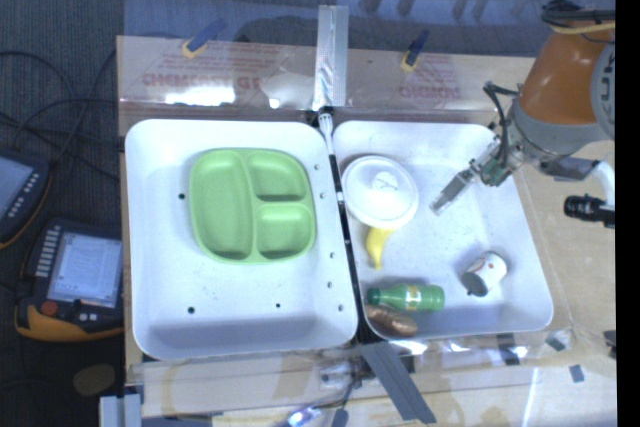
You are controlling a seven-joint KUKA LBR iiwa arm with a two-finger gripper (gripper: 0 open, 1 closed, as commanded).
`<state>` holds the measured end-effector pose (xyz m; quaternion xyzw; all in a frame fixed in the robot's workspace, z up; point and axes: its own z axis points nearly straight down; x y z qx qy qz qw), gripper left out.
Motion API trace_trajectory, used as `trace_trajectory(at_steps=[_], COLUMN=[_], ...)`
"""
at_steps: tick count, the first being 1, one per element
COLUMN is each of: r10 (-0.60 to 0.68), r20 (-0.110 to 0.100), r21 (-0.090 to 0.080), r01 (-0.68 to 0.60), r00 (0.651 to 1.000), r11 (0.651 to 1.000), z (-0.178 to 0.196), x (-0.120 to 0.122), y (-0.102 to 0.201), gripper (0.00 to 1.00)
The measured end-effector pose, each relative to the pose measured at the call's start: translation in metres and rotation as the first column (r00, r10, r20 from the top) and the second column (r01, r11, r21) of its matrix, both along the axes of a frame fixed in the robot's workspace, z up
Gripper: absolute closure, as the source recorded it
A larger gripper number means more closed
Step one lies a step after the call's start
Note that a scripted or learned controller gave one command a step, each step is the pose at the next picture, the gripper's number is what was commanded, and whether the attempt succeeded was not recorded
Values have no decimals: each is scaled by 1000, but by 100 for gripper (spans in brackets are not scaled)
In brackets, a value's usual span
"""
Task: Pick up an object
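1. White plastic forms both shallow bins: the left bin (pixel 150 315) and the right bin (pixel 530 300) sit side by side, touching along the middle.
2. A light green divided plate (pixel 252 205) with three compartments lies flat in the left bin.
3. A white round bowl (pixel 380 192) rests in the right bin's upper left part, close to the dividing wall.
4. A yellow banana-like piece (pixel 375 246) lies just below the bowl, touching its rim.
5. A green bottle (pixel 405 297) with a yellow cap lies on its side near the right bin's front wall.
6. A brown object (pixel 391 322) sits just in front of the bottle, at the bin's front edge.
7. A small white and grey object (pixel 483 273) lies further right, apart from the bottle.
8. The gripper (pixel 452 192) hangs over bare bin floor to the right of the bowl, slanted down to the left, with nothing between its fingers; their spacing cannot be told.
9. The arm's orange band (pixel 560 80) shows at the upper right.
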<state>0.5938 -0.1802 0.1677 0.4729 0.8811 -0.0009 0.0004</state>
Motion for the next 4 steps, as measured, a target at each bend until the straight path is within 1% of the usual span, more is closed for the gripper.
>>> trace_trajectory(at_steps=[1,2,3,4], r10=[-239,-139,-151,-267], r20=[14,8,18,0], r21=[-1,-10,-1,3], r01=[239,139,151,267], r00=[971,990,988,964], r11=[971,990,989,964], z=[-67,-72,-74,-48], x=[3,40,-34,-103], y=[39,55,20,-42], gripper=[0,0,0,0])
